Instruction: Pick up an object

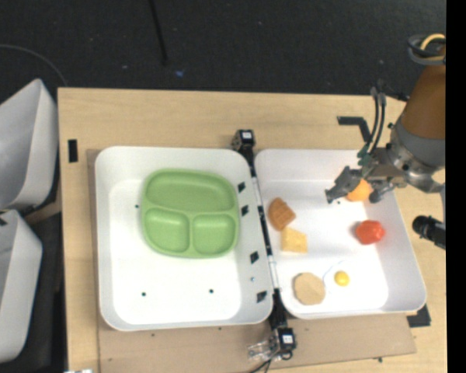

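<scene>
No brand, label or readable writing on any item at this resolution.

Gripper [359, 186]: over the upper right part of the right bin [396, 286], reaching in from the right. Its dark fingers straddle a small orange object [359, 191]; the orange piece shows between the fingers, so the gripper appears closed around it. Whether the object is lifted clear of the bin floor or resting on it cannot be told from this angle. Arm above the gripper is grey with the orange band [427, 103] visible near the right edge.

Other contents of right bin:
- red round object [370, 231], just below and right of the gripper, apart from it
- brown-orange bun-like piece [280, 213] near the left wall
- pale yellow wedge [294, 241] just below the bun-like piece, close to touching it
- tan flat round piece [309, 288] toward the lower edge
- small yellow ball [341, 279] just right of the tan round piece

Left bin [116, 286]: holds a green divided plate [190, 212], three compartments, lying flat in the upper middle.

Both bins sit side by side on the wooden surface [163, 119], joined along the middle by black clips.
</scene>
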Motion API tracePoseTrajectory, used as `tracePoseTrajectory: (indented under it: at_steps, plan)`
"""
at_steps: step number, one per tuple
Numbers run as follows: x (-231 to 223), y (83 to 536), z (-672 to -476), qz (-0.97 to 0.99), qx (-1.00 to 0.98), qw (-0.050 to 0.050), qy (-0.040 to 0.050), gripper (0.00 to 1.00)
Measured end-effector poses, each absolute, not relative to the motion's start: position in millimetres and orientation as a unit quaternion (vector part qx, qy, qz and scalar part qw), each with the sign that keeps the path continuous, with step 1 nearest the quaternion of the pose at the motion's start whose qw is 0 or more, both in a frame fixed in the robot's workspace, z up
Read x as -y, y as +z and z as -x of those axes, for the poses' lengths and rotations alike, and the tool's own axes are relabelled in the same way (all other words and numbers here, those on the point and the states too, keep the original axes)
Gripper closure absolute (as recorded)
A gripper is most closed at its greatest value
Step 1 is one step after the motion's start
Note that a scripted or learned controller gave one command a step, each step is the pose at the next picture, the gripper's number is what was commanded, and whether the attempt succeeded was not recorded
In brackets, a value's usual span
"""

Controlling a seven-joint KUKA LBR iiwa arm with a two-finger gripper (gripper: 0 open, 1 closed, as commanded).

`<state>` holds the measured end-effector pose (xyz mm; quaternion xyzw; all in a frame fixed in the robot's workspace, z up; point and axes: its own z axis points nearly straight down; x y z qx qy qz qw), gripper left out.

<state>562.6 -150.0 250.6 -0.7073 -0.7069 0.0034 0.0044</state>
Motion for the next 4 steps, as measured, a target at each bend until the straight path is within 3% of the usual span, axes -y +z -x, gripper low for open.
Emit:
tracePoseTrajectory:
  at_steps: [1, 4]
  plan:
    - [149.7, 257.0, -564.9, 0.706, 0.708, -0.001, -0.0002, 0.00]
    - [153.8, 100.1, -564.5, 0.708, 0.706, 0.001, 0.0013, 0.00]
